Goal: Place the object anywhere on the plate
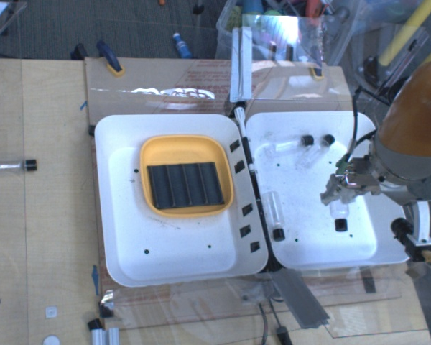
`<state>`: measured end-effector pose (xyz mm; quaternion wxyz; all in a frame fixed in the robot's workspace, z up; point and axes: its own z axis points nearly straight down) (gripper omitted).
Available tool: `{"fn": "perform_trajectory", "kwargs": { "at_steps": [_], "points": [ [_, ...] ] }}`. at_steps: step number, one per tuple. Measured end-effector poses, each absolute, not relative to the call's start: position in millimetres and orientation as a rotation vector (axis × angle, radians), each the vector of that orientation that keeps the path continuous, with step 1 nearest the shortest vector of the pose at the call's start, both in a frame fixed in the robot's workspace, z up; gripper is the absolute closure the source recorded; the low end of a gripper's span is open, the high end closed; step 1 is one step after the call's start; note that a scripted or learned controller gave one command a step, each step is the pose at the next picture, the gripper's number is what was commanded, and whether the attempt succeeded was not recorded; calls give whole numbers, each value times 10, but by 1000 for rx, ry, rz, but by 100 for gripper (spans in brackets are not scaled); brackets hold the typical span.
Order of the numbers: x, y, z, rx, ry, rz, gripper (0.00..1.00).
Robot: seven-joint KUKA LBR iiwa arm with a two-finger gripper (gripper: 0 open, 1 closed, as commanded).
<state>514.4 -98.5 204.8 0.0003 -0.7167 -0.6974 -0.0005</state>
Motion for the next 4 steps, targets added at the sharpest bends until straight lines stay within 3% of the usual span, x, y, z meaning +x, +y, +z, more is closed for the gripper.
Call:
{"fn": "perform_trajectory", "kwargs": {
  "at_steps": [1, 2, 3, 4],
  "points": [
    [5780, -1658, 2425, -1986, -2441, -1, 100],
    [5926, -1621, 2613, -1587, -2719, -2, 100],
    [6330, -1692, 2798, -1245, -2892, -2, 100],
    [6380, -2235, 3243, -863, -3030, 0, 100]
  ]
}}
